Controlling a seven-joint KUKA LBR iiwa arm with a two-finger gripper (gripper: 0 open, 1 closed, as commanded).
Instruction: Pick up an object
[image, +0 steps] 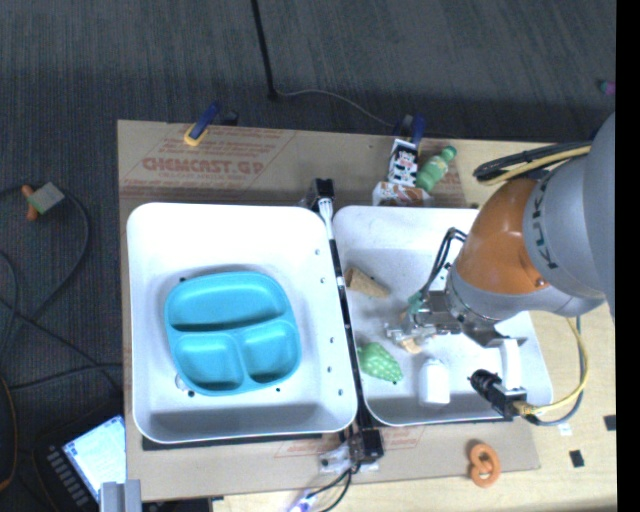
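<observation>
Grey arm (585, 220) enters from right, orange band above wrist, tool (412, 325) lowered, pointing left.

The arm (560, 240) runs off the pic's right edge and covers part of the right bin (400, 232). Gripper (418, 325) tips are too small & blurry to read. A small thing (408, 343) under it is unclear.
</observation>
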